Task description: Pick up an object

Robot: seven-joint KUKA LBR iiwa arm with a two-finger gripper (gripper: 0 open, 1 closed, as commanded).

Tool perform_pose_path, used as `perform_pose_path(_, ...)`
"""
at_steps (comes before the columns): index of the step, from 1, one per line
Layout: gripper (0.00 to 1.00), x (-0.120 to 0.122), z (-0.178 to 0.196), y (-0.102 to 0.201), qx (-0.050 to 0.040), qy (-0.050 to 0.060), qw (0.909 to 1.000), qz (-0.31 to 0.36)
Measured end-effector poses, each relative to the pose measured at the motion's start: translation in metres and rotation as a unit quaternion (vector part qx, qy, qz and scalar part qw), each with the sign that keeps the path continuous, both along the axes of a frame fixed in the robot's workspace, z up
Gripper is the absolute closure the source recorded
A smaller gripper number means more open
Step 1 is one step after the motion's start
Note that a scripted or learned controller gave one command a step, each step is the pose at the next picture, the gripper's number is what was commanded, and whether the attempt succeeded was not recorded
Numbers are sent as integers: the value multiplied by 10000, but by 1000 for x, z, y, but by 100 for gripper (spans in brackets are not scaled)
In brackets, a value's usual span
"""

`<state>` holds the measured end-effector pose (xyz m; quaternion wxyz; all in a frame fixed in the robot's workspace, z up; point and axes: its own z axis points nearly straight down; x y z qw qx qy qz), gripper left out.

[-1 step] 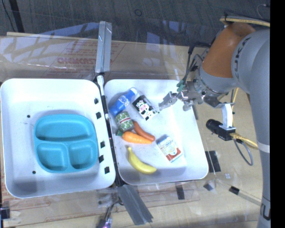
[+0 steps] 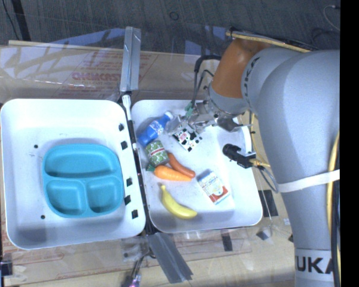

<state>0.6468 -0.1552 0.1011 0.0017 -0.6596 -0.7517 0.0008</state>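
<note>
Grey gripper [image 2: 188, 123] hovers by the bottle [image 2: 154, 128] and checkered block [image 2: 187, 139]; finger state unclear. Centre over one item before closing.

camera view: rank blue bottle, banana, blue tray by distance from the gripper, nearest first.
Measured from the gripper, at the far side of the right bin:
1. Blue bottle, just to its left, right bin.
2. Banana, near edge of the right bin.
3. Blue tray, in the left bin.
</note>
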Motion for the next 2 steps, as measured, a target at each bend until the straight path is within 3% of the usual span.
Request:
perform_pose_path(1, 100, -2, 9, 1, 10, 53, 10000, 32)
perform_pose_path(2, 100, 10, 106, 34, -5, -11, 10000, -45)
